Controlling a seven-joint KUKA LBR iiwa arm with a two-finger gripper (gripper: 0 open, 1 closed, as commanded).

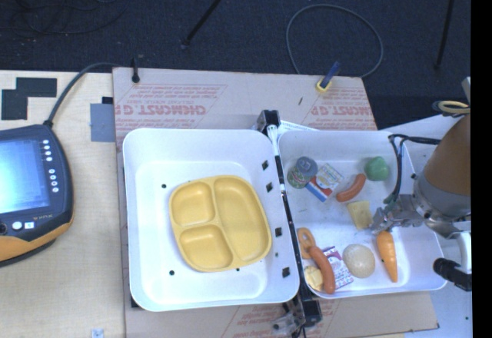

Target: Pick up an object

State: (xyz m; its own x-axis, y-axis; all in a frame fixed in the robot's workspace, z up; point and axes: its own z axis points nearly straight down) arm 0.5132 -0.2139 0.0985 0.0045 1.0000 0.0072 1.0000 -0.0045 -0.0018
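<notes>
The right bin (407,146) holds several small items. An orange carrot (387,256) lies near its right side, with a pale yellow cheese wedge (359,214) to its upper left and a cream ball (358,260) beside it. My gripper (383,218) hangs low over the bin, just above the carrot's top end and right of the cheese wedge. Nothing is visibly held in it. The arm's grey and orange body (447,171) hides the bin's right edge.
Also in the right bin are a tin can (302,172), a green ball (377,168), a red sausage (350,188), a small packet (326,180), a hot dog (321,267) and a pretzel (306,239). The left bin (146,175) holds a yellow divided plate (219,221). A teach pendant (31,190) lies at far left.
</notes>
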